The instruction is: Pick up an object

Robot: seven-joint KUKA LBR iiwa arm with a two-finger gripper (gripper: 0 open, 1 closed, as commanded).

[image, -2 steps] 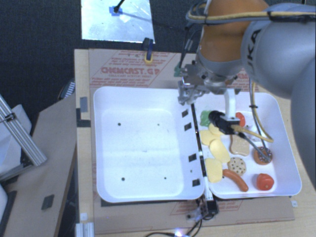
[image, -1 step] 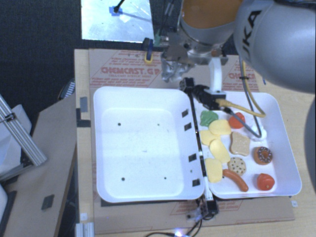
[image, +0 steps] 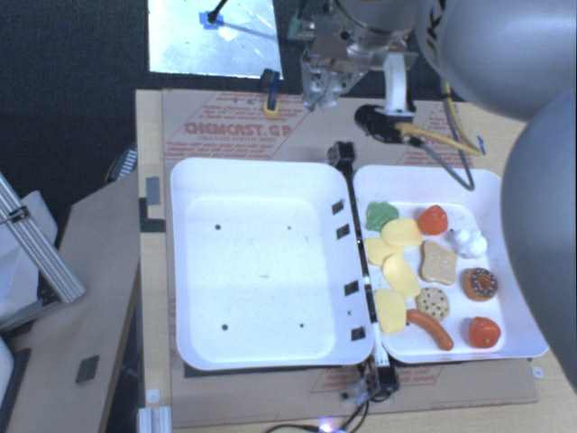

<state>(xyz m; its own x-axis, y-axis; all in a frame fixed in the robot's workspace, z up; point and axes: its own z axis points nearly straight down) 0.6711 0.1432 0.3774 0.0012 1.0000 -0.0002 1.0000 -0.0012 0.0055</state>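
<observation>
Above the bins' far edge our gripper (image: pixel 322 87) hangs, jaw state untellable; the toast (image: pixel 439 262) lies below-right of us.

Bins (image: pixel 261 174) smooth white plastic; bench board (image: pixel 225 124) matt cardboard; arm (image: pixel 487 34) glossy grey.

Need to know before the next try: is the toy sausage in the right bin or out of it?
In. The sausage lies flat on the right bin's floor near the front, beside the cookie.
</observation>
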